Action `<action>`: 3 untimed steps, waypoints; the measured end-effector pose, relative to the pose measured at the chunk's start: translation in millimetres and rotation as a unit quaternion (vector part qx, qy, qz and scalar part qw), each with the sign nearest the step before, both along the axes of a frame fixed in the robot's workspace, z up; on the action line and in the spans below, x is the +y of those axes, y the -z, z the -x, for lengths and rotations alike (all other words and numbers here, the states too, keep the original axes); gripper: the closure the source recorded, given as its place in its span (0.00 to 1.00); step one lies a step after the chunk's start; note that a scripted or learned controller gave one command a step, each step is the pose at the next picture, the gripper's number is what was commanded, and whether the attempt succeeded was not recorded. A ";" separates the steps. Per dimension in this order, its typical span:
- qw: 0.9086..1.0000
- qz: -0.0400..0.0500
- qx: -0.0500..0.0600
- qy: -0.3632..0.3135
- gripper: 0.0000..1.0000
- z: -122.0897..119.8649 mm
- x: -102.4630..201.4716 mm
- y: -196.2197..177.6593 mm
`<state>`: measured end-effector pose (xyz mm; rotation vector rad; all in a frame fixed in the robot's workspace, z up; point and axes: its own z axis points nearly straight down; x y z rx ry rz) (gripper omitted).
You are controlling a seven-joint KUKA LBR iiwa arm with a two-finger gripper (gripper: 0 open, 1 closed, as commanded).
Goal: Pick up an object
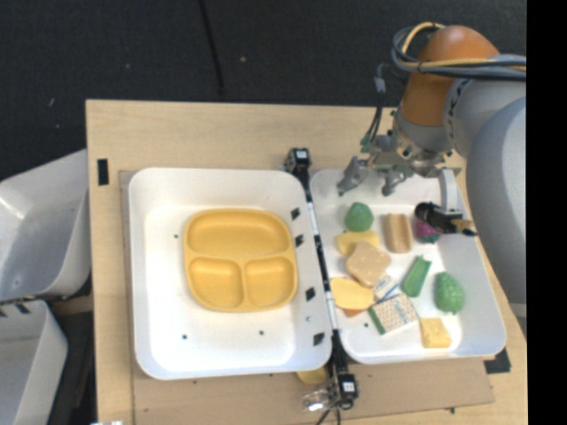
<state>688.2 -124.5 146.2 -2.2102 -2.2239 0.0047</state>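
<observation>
Camera view, slanted look down on surface with two white bins. Gripper at far end of right bin, fingers spread wide, nothing between them. Nearest candidate: green ball, just below gripper toward near edge, slightly left. Round, no long axis. Yellow tray in left bin, well apart.

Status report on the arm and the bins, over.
Gripper open, holding nothing, above the far end of the right bin. Green ball just below it, untouched. Yellow tray alone in left bin. Nothing blocking.
</observation>
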 end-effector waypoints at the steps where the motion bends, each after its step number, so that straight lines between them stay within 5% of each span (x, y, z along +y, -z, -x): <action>1: 1.000 0.000 0.002 0.004 0.00 92.2 17.2 31.3; 2: 1.000 0.001 -0.001 0.004 0.00 144.8 26.8 46.3; 3: 1.000 0.001 -0.005 0.009 1.00 141.0 25.4 34.5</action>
